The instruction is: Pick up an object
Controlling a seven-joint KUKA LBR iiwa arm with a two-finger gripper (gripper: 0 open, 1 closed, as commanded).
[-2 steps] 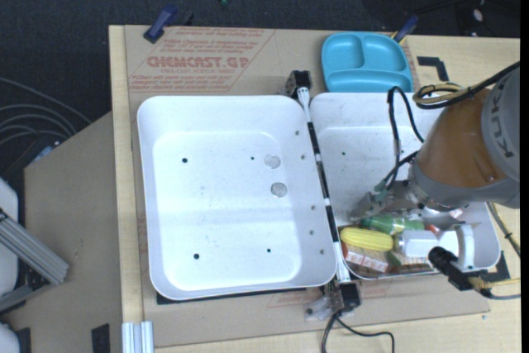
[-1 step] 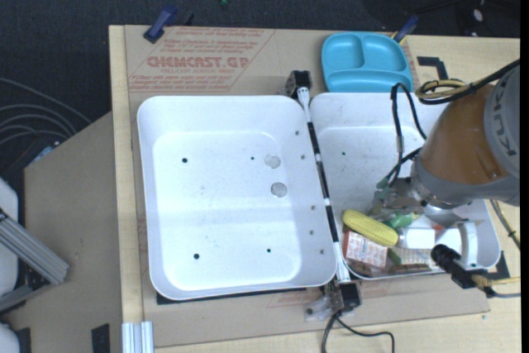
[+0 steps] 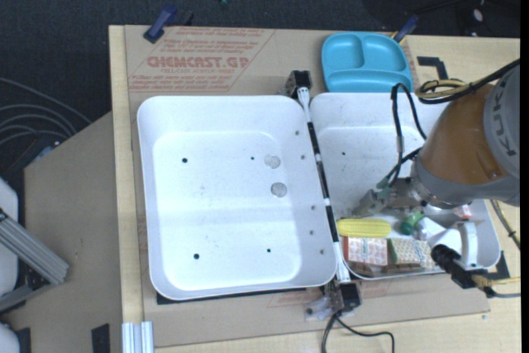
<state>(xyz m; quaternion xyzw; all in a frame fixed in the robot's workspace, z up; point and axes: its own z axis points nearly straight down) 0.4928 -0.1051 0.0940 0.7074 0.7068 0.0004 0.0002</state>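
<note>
The arm (image 3: 467, 146) reaches in from the right and bends down into the right bin (image 3: 355, 136). Its gripper (image 3: 402, 207) sits low in the near part of that bin, just above a cluster of objects. Beneath it lie a yellow corn-like item (image 3: 364, 227), a red and white printed packet (image 3: 366, 251), a greenish packet (image 3: 408, 250) and a small green piece (image 3: 410, 222). The wrist hides the fingertips, and I see nothing clearly held between them.
The left bin (image 3: 231, 194) holds two small grey round discs (image 3: 275, 176). A blue divided tray (image 3: 366, 62) lies on the bench behind the right bin. Black cables loop from the arm over the right bin's far side.
</note>
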